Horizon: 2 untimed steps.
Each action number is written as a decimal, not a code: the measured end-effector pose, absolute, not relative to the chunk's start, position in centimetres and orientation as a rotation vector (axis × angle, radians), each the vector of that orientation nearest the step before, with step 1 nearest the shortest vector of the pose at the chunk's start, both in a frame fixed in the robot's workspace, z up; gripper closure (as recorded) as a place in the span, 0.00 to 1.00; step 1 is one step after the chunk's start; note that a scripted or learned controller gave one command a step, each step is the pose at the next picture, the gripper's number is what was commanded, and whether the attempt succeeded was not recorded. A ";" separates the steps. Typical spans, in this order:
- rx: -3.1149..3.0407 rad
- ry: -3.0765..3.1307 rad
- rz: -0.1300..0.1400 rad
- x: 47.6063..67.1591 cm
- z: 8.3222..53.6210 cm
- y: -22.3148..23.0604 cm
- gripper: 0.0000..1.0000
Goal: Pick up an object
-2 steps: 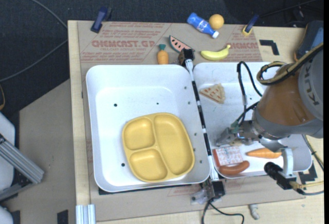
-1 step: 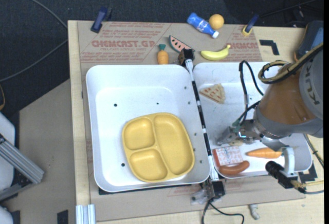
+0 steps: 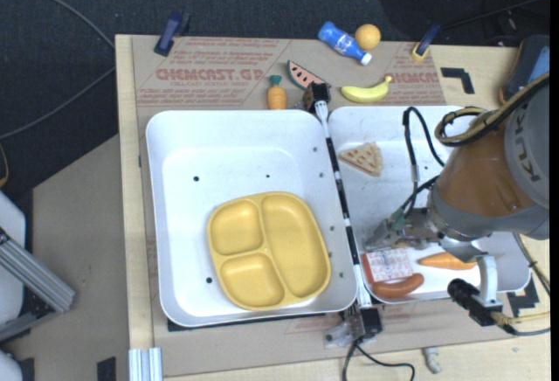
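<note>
In the right bin (image 3: pixel 393 121), near its front edge, lie a red-and-white packet (image 3: pixel 387 264), a brown sausage (image 3: pixel 397 286) and an orange carrot (image 3: pixel 447 262). A tan pizza wedge (image 3: pixel 362 158) lies toward the back of the same bin. My gripper (image 3: pixel 390 235) reaches down from the grey arm with the orange band (image 3: pixel 476 183). It sits low in the right bin, just above the packet and left of the carrot. Its tip is dark and small against the bin floor, and I see nothing held in it.
The left bin (image 3: pixel 175 152) holds a yellow divided plate (image 3: pixel 266 248). Behind the bins on the cardboard lie a banana (image 3: pixel 365 91), a blue bottle (image 3: pixel 342 42), an orange ball (image 3: pixel 368 36), a watermelon slice (image 3: pixel 301 73) and a small carrot toy (image 3: pixel 276 96). A black cable (image 3: pixel 410 135) loops over the right bin.
</note>
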<state>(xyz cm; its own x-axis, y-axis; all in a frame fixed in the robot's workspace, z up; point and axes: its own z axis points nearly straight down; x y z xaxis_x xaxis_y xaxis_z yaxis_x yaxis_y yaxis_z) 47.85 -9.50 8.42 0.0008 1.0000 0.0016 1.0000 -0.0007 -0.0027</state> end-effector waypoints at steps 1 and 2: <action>-2.220 -2.220 0.000 47.9 8.4 -9.3 0.00; -2.222 -2.222 0.000 48.7 8.4 -9.3 0.00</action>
